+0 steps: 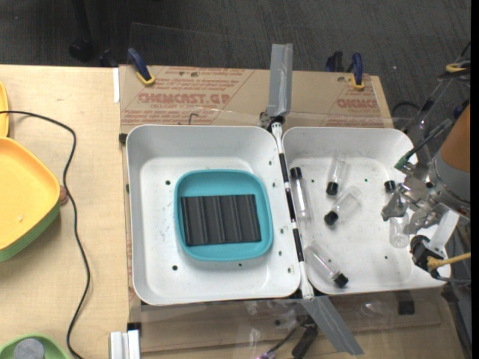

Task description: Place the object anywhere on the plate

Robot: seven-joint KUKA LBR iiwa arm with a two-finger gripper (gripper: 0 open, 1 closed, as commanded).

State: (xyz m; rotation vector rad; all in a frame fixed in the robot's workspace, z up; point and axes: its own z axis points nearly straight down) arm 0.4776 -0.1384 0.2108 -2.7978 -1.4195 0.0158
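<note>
A teal plate with a dark ridged centre lies in the left bin. Several clear vials with black caps lie scattered in the right bin: one at the back, one near the middle, one at the front. A long vial rests against the dividing wall. My gripper hangs over the right side of the right bin. A clear vial-like shape shows just beneath it; whether it is held is unclear.
Yellow and green dishes sit on the wooden table at the far left, with a black cable running past them. A cardboard sheet and clamps stand behind the bins.
</note>
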